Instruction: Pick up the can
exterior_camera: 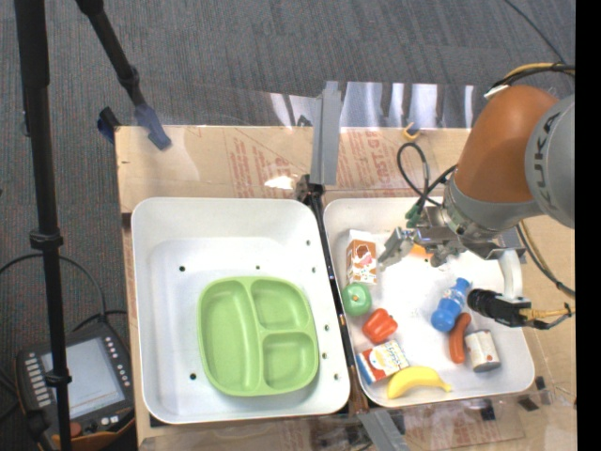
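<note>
The can (483, 350), a small white cylinder with a reddish end, lies on its side near the front right corner of the right bin (512, 383). My gripper (416, 251) hangs over the back middle of that bin, well behind and to the left of the can. It is open, with only bare bin floor between its fingers (392, 248). A blue bottle (450, 310) and a brown sausage (458, 337) lie between the gripper and the can.
The right bin also holds a small carton (362, 259), a green apple (356, 299), a red pepper (379, 324), a snack box (383, 360) and a banana (419, 381). A green divided plate (258, 334) sits in the left bin (160, 252).
</note>
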Action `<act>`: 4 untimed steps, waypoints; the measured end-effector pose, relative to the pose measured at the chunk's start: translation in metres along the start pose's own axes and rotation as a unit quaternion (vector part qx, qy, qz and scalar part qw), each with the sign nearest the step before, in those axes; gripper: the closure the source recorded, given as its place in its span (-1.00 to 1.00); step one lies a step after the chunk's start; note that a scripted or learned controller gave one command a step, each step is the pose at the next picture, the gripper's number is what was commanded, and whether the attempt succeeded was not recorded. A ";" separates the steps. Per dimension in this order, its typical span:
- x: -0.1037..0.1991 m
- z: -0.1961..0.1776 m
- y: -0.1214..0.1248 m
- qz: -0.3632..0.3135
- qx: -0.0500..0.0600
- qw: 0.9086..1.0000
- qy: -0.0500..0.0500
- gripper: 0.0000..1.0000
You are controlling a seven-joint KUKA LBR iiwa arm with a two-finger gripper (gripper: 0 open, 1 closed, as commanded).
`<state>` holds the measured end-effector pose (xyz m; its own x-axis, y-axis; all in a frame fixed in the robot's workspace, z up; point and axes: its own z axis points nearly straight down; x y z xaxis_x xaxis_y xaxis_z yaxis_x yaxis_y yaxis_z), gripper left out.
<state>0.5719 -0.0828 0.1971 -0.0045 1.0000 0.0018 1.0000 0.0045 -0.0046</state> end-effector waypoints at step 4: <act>0.021 0.010 0.020 0.422 0.000 0.907 0.000 1.00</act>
<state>0.5913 -0.0619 0.1866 0.7622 0.6474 -0.0027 0.6474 -0.7622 -0.0031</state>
